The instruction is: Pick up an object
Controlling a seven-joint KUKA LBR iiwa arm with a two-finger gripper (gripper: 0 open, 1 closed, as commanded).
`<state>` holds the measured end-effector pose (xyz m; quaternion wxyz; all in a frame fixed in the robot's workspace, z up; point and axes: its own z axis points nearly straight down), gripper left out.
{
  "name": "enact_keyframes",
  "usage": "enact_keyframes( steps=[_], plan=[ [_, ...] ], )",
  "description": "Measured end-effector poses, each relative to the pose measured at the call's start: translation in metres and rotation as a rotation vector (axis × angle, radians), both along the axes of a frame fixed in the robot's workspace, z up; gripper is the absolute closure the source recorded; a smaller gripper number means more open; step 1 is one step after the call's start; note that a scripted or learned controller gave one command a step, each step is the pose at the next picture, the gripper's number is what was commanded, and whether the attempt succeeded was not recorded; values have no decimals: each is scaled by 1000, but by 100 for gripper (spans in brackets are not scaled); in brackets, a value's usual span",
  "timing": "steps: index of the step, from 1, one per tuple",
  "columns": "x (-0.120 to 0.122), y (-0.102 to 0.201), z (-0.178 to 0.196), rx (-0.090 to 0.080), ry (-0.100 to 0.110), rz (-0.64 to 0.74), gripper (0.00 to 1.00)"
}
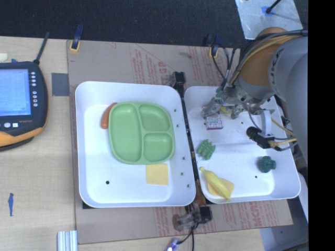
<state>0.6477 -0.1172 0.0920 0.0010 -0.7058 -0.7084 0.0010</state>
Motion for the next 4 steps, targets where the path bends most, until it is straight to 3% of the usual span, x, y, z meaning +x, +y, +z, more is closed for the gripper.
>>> enact_keyframes(
  steps=[1,4],
  plan=[
    [8,14,0,0,1,0,0],
    [9,7,0,0,-1,-2,0]
  ],
)
